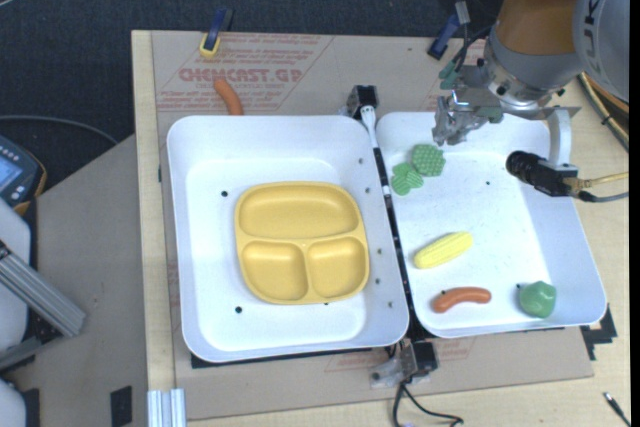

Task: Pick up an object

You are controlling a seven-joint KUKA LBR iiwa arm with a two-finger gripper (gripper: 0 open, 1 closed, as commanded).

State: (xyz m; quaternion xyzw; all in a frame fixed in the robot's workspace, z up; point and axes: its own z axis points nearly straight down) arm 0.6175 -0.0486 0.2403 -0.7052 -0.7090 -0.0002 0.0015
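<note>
Broccoli (419, 167) lies at the right bin's (570, 245) upper-left, just below the gripper (452, 131); can't tell its state from the camera view. Corn (442, 249), sausage (461, 297), green pepper (537, 299) sit nearer. Best approach, imo: descend straight, center over 1 floret, avoid bin wall.

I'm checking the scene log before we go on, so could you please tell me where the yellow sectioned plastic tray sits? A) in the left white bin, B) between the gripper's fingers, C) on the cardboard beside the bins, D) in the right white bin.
A: the yellow sectioned plastic tray lies flat inside the left white bin, while the toy foods, such as the yellow corn cob, lie in the right white bin.
</note>
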